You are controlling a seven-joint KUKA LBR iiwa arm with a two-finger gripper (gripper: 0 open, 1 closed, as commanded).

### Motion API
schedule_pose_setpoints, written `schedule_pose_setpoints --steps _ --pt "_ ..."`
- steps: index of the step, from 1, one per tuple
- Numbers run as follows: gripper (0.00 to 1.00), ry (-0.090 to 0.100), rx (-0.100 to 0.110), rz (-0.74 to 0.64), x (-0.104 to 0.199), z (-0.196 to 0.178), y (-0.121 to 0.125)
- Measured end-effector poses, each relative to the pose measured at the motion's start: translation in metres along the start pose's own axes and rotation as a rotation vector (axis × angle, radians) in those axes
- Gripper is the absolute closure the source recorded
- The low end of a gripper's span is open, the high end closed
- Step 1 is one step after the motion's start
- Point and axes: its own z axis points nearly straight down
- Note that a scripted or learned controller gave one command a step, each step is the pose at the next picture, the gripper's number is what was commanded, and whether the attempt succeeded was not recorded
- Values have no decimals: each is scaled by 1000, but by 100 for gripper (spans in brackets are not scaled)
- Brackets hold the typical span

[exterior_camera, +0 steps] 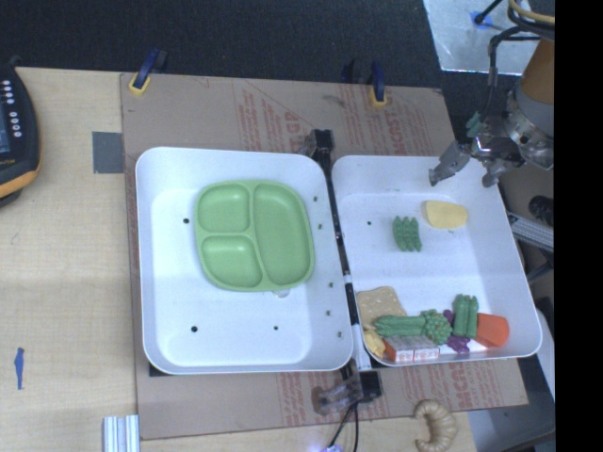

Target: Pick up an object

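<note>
My gripper (pixel 468 169) hangs over the far right rim of the right bin (pixel 509 243), its two fingers spread open with nothing between them. Just below it in the bin lies a yellow piece (pixel 445 215). A small green bean bundle (pixel 406 234) lies to the left of that. Along the bin's near edge sits a pile: a tan cracker (pixel 380 303), green vegetables (pixel 415 326), a second green piece (pixel 464 313), an orange carrot piece (pixel 492 329) and a small box (pixel 412 351).
The left bin (pixel 170 281) holds a green divided plate (pixel 254 234). Black clips (pixel 322 143) join the bins at the middle. A pendant (pixel 14 135) lies at the bench's left edge, and a tan curled item (pixel 435 424) sits in front of the bins.
</note>
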Motion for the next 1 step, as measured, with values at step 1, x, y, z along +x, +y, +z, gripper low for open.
schedule_pose_setpoints --steps 1 --pt "0 3 9 -6 28 151 7"
